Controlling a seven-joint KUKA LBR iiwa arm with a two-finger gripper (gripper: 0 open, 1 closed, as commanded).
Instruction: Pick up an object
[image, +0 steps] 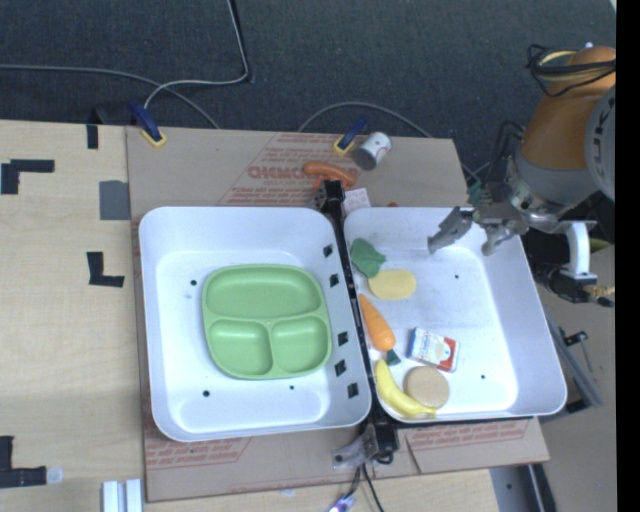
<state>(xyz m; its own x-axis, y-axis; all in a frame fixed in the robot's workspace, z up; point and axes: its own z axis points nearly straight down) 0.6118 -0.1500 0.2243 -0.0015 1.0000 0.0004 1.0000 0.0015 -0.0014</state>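
Gripper (470, 232) is seen spread wide, nothing held, above right bin (500, 300) back edge; carrot (374, 322), banana (396, 394) lie w/in bin.

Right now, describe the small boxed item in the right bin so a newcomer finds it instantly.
Look in the right bin, near its front. The small carton lies flat just above the round tan disc and right of the carrot. It alone is boxy, white with red.

My gripper (468, 236) hangs open and empty over the right bin's (520, 330) upper part; carrot (375, 322), banana (395, 392) and lemon (392, 285) lie lower left.
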